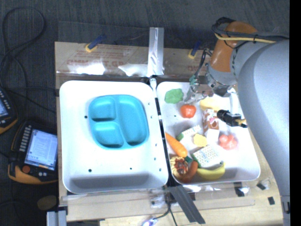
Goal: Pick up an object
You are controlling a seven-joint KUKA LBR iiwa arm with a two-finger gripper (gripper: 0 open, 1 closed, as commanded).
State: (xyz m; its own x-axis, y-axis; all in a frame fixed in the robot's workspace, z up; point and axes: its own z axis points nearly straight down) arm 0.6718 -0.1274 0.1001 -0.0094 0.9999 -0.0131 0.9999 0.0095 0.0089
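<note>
The arm (263, 79) reaches in over the right bin (249, 166), its pincer (196, 92) low at the far end, just beside a green leaf (173, 95) and a red tomato (188, 110); whether it is clenched or released I cannot tell. Nearer lie a carrot (176, 145) and a banana (210, 173) (jumbled among other toy food). The left bin (75, 173) holds a blue tray (117, 120).
</note>
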